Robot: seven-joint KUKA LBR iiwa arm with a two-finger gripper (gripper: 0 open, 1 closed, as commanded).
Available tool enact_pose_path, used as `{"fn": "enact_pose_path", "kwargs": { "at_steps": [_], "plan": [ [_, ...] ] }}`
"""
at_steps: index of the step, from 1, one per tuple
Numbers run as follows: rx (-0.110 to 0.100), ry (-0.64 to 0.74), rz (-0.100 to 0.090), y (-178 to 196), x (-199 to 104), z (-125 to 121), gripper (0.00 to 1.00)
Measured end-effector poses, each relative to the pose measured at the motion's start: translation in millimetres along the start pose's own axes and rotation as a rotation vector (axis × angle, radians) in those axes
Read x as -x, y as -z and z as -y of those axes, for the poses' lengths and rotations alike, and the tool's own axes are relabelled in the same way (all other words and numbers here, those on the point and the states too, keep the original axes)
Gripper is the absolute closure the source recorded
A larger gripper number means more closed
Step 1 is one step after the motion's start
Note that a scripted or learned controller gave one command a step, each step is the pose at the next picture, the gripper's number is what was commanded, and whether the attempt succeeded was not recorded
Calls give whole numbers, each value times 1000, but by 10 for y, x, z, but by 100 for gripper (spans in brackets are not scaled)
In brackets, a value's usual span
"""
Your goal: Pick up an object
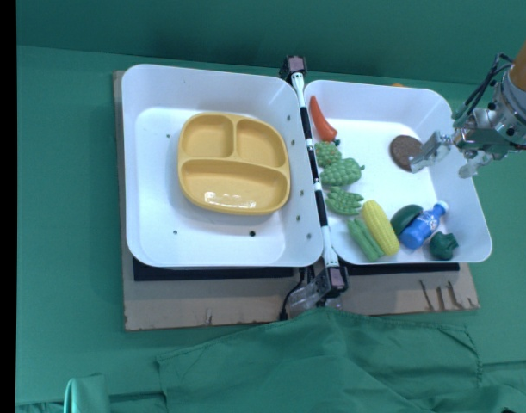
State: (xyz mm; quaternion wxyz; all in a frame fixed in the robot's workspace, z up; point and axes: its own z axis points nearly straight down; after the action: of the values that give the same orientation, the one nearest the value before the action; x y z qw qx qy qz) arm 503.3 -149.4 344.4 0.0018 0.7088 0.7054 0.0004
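You are seeing the gripper (pixel 452 155) hovering open and holding nothing near the brown disc (pixel 405 151), so the picking is not yet done.

A brown disc (pixel 405 151) lay flat near the right bin's far right side. Along the left wall sat an orange-red pepper (pixel 322 120), green bumpy pieces (pixel 339 171), perhaps broccoli, and a pea pod (pixel 343 201). Toward the near edge lay a yellow corn cob (pixel 380 226) and a tilted blue bottle (pixel 423 224).
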Motion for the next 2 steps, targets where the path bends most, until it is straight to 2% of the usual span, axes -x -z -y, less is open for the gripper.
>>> {"fn": "enact_pose_path", "kwargs": {
  "at_steps": [1,2],
  "plan": [
    [3,-1,4,-326,401,-568,0],
    [-7,3,-1,-1291,365,-947,0]
  ]
}}
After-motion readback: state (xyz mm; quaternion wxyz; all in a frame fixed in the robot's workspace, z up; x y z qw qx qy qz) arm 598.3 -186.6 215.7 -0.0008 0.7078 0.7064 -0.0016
